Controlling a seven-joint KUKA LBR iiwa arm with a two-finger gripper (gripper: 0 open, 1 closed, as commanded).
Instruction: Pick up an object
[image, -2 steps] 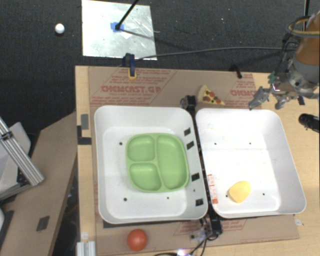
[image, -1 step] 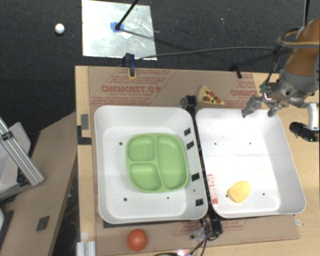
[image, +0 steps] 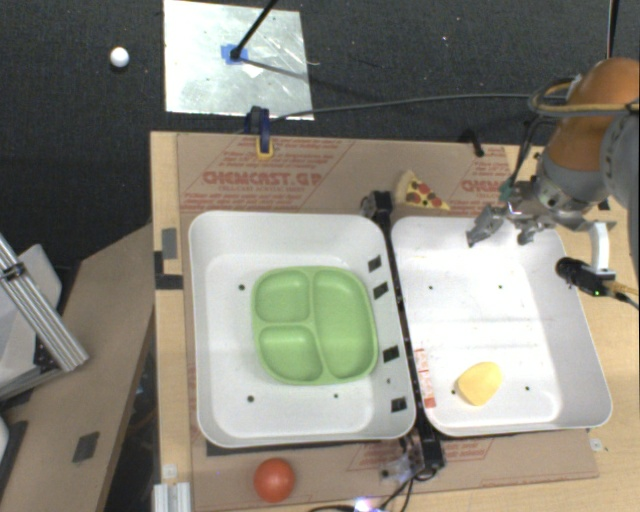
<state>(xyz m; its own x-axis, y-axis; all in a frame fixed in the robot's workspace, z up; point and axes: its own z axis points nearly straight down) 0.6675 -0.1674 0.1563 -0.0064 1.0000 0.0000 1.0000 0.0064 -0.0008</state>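
The grey two-finger gripper (image: 503, 228) is hovering at the 1 o'clock corner of the right shallow white bin (image: 560, 330), its fingers standing apart with nothing between them; a small yellow rounded object (image: 478, 383) is lying at about 6 o'clock in that bin, well apart from the gripper; a green plastic divided tray (image: 314, 323) is sitting in the left white bin (image: 215, 300); a red ball (image: 273, 479) is resting on the cardboard sheet (image: 300, 175) at 6 o'clock of the left bin.

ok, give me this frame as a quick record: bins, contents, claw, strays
left bin: green divided plate, centred
right bin: yellow object near front edge
claw: over the right bin's back edge, fingers spread, nothing between them
outside bins: pizza slice toy behind the bins; red ball in front of the left bin
arm: enters from the right
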